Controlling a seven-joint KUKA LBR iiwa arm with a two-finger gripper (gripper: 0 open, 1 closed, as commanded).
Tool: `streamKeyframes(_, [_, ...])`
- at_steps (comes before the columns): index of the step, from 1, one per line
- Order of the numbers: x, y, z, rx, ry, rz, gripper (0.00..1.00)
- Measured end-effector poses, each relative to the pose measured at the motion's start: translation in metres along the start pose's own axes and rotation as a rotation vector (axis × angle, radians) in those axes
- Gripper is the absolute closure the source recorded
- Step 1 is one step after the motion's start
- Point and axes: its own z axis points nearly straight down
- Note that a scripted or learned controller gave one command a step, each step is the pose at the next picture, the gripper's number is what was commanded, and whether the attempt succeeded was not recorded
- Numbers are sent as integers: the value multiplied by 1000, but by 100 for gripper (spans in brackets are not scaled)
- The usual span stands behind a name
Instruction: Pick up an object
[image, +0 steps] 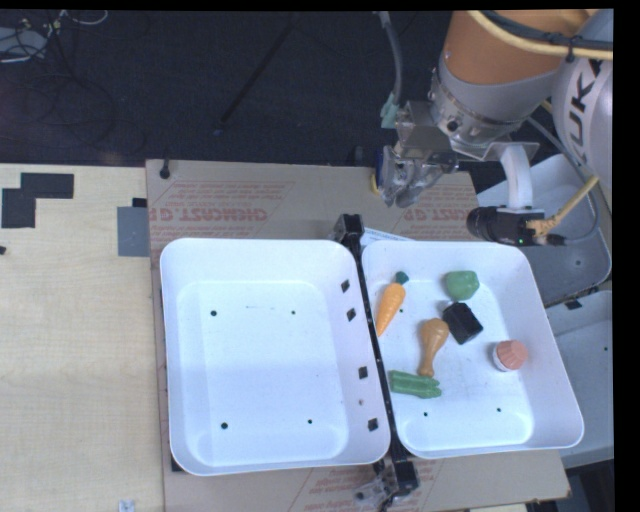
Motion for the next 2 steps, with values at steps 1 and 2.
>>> streamKeyframes(1, [49,-74,64,19,0,-1,100])
streamKeyframes(2, [-44,-118,26,7,-2,12,100])
